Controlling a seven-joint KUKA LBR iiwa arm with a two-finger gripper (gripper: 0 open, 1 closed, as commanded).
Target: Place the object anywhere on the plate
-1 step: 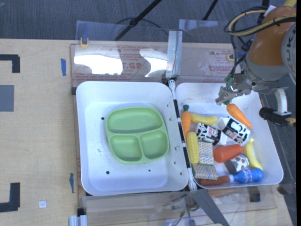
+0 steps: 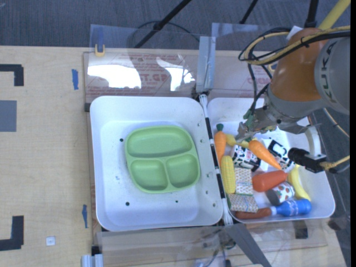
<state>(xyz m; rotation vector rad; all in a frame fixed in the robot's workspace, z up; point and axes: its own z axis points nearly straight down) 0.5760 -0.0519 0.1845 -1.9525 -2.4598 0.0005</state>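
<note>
End effector point(image 2: 248, 128): low over the toy clutter, likely seeking an object; grip state unclear.
Plate point(image 2: 162, 159): bare, awaiting it.

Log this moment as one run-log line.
stage: reaching | gripper: over right bin, above toy food pile | green plate: in left bin, nothing on it | placement: not done

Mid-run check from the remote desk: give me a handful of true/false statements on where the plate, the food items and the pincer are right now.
1. The green plate lies in the left bin. True.
2. A carrot already lies on the plate. False: its compartments hold nothing; the carrot is in the right bin.
3. The pincer is above the right bin. True.
4. The corn cob lies in the left bin. False: it is in the right bin, near the divider.
5. The plate has three compartments. True.
</note>
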